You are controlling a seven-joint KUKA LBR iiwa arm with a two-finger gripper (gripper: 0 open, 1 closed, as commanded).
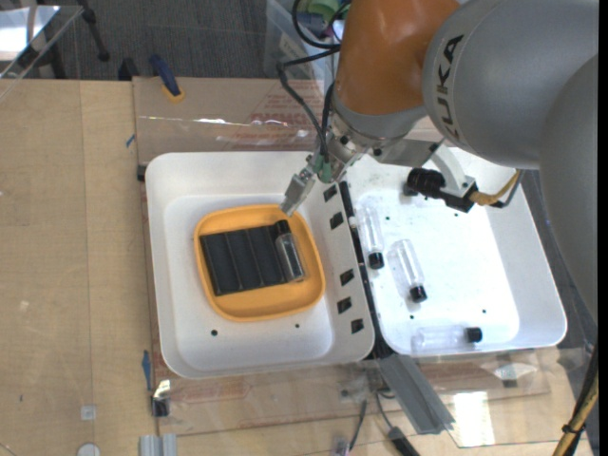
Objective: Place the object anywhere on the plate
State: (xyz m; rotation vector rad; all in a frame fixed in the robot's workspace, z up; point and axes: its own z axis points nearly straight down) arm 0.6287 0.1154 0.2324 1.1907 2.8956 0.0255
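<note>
Tool (296,194) over plate (217,300) rim, grip state unclear, vial (290,252) on plate

A pale wooden bench (66,255) fills the left and near side. On its far part lies a brown cardboard sheet (218,112) with glossy tape, and 1 blue clip (169,85) at its far left corner. Beyond hangs a dark grey curtain (161,17). Far right stands a clear plastic tub (294,8) of cables.
</note>
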